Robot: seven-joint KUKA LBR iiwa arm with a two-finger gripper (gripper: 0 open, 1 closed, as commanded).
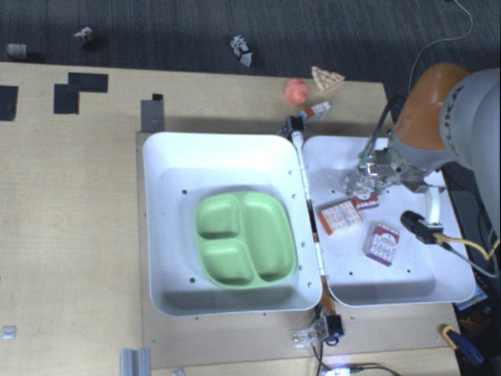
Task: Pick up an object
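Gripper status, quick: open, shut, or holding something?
Gripper: low in the right bin, above the small red-and-white packet; open or shut cannot be told, and no object is visibly held.

You see a pale wooden bench (70, 233) carrying two white bins: the left bin (164, 210) and, touching its right side, the right bin (438, 284). Behind them lies an orange ball (296, 91).
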